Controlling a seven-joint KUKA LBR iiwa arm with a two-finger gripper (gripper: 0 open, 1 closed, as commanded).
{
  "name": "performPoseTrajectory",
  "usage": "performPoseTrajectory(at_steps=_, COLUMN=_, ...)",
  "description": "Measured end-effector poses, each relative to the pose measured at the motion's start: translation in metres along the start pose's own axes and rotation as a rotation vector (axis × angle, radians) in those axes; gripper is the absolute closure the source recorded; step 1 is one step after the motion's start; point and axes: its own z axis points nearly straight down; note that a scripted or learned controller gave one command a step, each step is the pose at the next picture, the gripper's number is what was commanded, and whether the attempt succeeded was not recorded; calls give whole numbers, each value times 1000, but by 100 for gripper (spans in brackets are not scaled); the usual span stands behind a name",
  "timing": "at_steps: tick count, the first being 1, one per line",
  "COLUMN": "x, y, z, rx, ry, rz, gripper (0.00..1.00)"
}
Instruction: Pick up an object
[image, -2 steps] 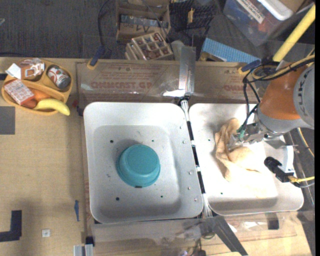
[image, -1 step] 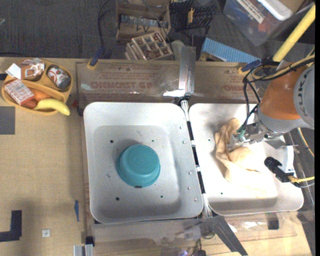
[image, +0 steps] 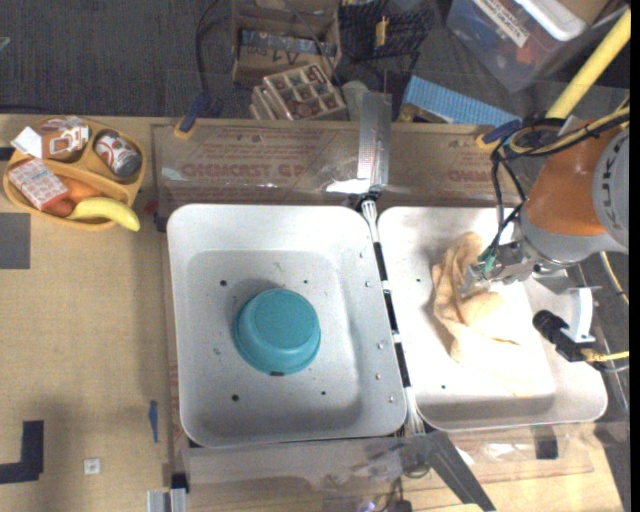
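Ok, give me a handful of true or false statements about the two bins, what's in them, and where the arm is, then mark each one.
1. A teal bowl sits upside down in the left bin. True.
2. A tan cloth lies in the right bin. True.
3. The hand is over the left bin. False: it is over the right bin, at the cloth's upper edge.
4. The cloth is spread flat and smooth. False: it is crumpled and bunched up toward the hand.
5. A banana lies inside the left bin. False: it rests in a tray of toy food on the bench, off to the left of both bins.
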Motion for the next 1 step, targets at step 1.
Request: performPoseTrajectory(at_steps=1, x=0, y=0, z=0, rx=0, ry=0, rz=0, gripper=0)
